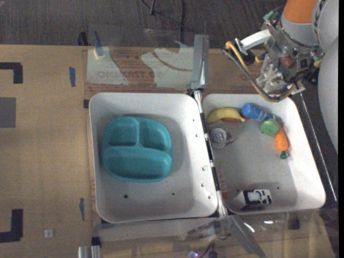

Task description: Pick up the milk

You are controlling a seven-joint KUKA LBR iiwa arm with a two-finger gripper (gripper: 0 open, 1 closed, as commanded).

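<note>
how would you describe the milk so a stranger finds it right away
Look in the right bin, at its near edge, away from the fruit cluster at the far side. The milk is a small dark-and-white carton lying alone there, boxy where the banana and carrot are rounded and bright.

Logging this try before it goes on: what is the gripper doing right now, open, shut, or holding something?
Gripper: above the right bin's far rim; open or shut cannot be told, nothing seen in it. Milk lies in that bin.

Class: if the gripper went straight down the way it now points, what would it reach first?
Probably the far rim of the right bin just below the gripper, or the blue item close by; depth is unclear. The milk lies at the near edge.
</note>
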